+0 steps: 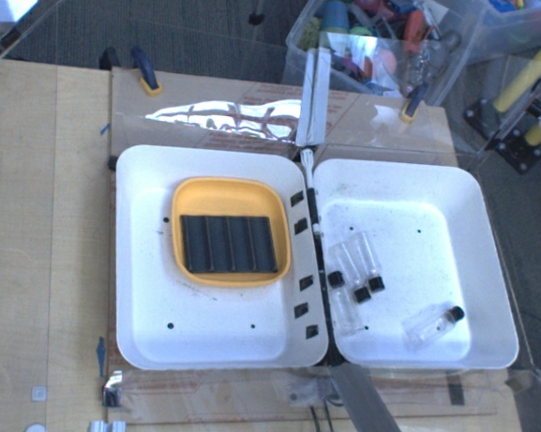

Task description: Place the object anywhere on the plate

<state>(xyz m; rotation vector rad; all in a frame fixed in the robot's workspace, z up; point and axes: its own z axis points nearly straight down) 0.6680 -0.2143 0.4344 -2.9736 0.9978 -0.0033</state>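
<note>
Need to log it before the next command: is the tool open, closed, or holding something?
State of the tool: cannot be told from this view.
The black object lies on the plate, with nothing gripping it.

Open air above both bins; a dark ridged block [228, 243] sits on the yellow plate [192, 199], while clear bottles [356, 265] (black-capped) dot the right bin [481, 229].

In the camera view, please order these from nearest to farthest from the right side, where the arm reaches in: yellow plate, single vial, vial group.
1. Single clear vial, lower right of the right bin.
2. Vial group, left part of the same bin.
3. Yellow plate, in the left bin.
</note>
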